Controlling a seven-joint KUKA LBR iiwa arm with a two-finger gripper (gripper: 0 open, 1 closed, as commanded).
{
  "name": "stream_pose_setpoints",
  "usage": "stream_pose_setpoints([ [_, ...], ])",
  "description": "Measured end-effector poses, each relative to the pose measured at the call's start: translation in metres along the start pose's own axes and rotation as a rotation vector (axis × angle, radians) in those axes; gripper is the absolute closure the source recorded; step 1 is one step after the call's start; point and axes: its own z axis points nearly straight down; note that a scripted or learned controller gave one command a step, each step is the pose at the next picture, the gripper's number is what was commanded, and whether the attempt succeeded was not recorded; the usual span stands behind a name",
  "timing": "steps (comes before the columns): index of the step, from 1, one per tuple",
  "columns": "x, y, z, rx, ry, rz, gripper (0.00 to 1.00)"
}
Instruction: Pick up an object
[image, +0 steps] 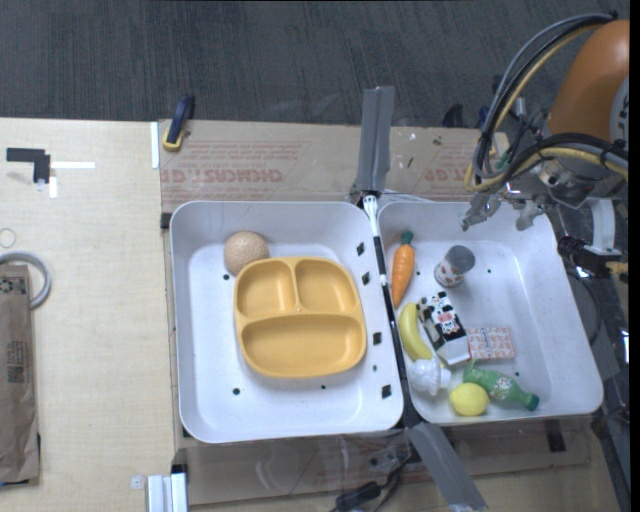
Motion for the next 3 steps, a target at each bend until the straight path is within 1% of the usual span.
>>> stream_pose_setpoints([
  [1, 0.035, -0.085, 0.048, 0.001, 0.0, 0.197, 0.0],
  [2, 0.047, -0.055, 0.01, -0.001, 0.0, 0.152, 0.0],
  [3, 0.029, -0.101, 0.101, -0.018, 0.009, 0.455, 0.0],
])
